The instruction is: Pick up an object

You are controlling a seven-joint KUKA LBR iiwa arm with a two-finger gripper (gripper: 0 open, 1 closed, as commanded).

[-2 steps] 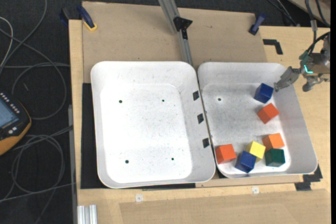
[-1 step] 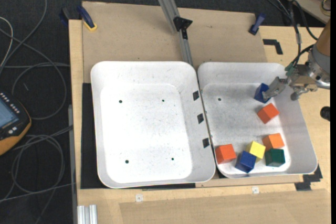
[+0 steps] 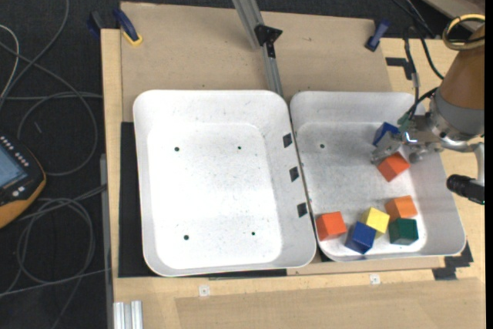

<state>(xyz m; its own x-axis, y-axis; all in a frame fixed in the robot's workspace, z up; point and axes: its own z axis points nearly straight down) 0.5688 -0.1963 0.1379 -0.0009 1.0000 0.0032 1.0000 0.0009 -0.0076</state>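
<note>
Presently the tool (image 3: pixel 397 149), grip state indeterminate, hovers at the small orange-red rigid cube (image 3: pixel 394 166); light, grasp opposite flat faces.

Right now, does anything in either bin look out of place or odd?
Nothing looks spilled or damaged. One orange block sits tilted and apart, just under the pincer, while five other blocks huddle along the right bin's near edge.
</note>
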